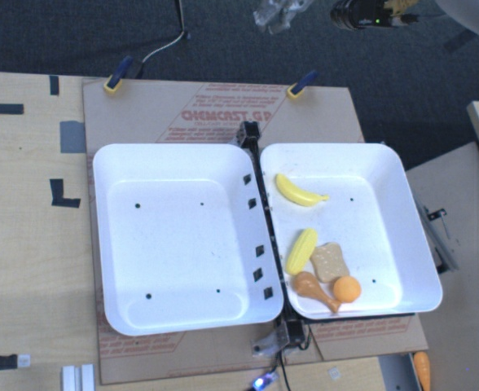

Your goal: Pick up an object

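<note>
Bins first: left bin [174, 243] has a bare floor, right bin [386, 218] carries all the candidates, so I only work the right one. Gripper [284, 2] sits high beyond the far edge of the bench, blurred, well apart from both bins; I cannot tell its opening and I see nothing in it. Targets by size: banana [299, 191] lies alone in the far-left part of the right bin, well apart from the rest. Corn cob [301, 251] lies near the divider, just beside the bread slice [329, 261]; drumstick [315, 288] and orange ball [346, 289] crowd the near edge, touching or nearly so. I judge the banana the cleanest pick: free space all round, no neighbours to knock. I want the approach straight down over its middle, closing across the narrow width, not along the curve. Risk is the curved skin slipping out, and the divider wall close on its left.
</note>
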`<state>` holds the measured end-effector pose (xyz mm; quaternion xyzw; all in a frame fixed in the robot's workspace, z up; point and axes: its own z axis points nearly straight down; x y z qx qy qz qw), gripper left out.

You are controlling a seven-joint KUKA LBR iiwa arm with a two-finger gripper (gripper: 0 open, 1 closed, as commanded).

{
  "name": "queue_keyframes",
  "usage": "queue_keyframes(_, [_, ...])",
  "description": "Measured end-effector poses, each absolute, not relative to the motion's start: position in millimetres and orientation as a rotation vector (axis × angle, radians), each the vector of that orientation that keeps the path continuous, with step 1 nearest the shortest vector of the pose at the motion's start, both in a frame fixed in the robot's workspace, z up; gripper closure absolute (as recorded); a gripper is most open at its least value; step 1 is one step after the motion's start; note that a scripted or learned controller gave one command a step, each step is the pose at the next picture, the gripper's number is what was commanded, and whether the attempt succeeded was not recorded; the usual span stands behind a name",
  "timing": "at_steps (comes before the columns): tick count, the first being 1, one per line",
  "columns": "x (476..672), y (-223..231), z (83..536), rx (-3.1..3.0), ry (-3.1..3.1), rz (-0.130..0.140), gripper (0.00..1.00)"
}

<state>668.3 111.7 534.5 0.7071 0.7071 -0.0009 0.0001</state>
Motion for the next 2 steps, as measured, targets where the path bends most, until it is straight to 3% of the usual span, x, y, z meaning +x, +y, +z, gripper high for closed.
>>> queue_keyframes(2, [668.4, 113.6, 534.5, 2.222, 2.22, -0.002, 1.0])
